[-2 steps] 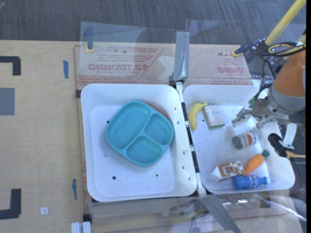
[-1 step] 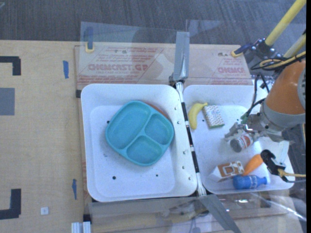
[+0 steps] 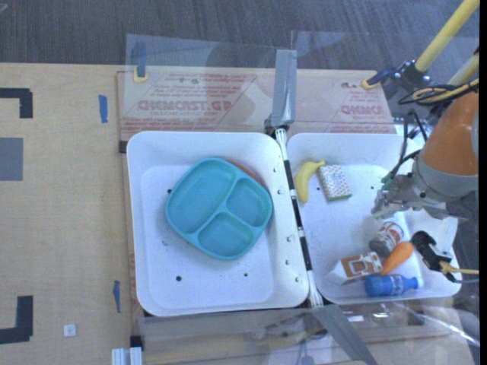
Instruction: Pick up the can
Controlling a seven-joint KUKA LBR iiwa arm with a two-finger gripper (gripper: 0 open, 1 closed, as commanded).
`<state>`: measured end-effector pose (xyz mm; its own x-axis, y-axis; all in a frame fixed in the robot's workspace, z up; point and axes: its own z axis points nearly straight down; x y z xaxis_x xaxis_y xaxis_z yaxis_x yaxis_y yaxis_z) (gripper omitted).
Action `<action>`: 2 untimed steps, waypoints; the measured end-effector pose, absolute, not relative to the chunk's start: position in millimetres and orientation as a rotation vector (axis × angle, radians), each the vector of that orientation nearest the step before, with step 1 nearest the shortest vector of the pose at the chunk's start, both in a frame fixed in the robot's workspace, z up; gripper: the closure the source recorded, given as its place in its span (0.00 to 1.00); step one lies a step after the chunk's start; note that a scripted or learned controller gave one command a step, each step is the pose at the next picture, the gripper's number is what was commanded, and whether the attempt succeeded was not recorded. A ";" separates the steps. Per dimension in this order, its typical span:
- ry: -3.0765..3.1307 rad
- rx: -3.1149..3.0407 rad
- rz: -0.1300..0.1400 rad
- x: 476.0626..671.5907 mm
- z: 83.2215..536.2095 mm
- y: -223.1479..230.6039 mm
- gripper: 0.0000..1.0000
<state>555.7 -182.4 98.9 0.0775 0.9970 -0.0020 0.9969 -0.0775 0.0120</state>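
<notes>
The arm is reaching in over the right bin [image 3: 358, 284], and the gripper [image 3: 389, 201] is hanging above the bin's floor with nothing visibly caught in it. Whether it is spread or pressed together, I cannot tell; the metal at the tip is blurring into one grey cluster from up here.

The can [image 3: 387, 237] is sitting just below the tool and almost directly under it, lying on its side in the clutter. Its long axis is looking tilted, dark end toward the lower left, red-and-white label toward the upper right, though it is small and I am judging that loosely.

Pressing in on the can: a carrot [image 3: 399, 256] is touching or nearly touching it on the side away from the tool, a small carton [image 3: 361, 265] is lying further out, and a blue bottle [image 3: 391, 284] beyond that. Off to the tool's far side, a banana [image 3: 306, 178] and a sponge [image 3: 334, 182] are resting well clear.

So the drop is looking short and nearly straight down, and I would guess the closing direction needs to be crossing that tilted axis
</notes>
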 end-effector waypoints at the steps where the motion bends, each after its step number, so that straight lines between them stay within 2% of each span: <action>1: 2.127 2.299 0.010 555.6 98.8 -182.5 0.00; 2: 2.107 2.327 0.006 520.8 87.1 -201.0 0.00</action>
<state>520.8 -201.0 87.1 0.0990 0.9951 0.0013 0.9951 -0.0990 0.0046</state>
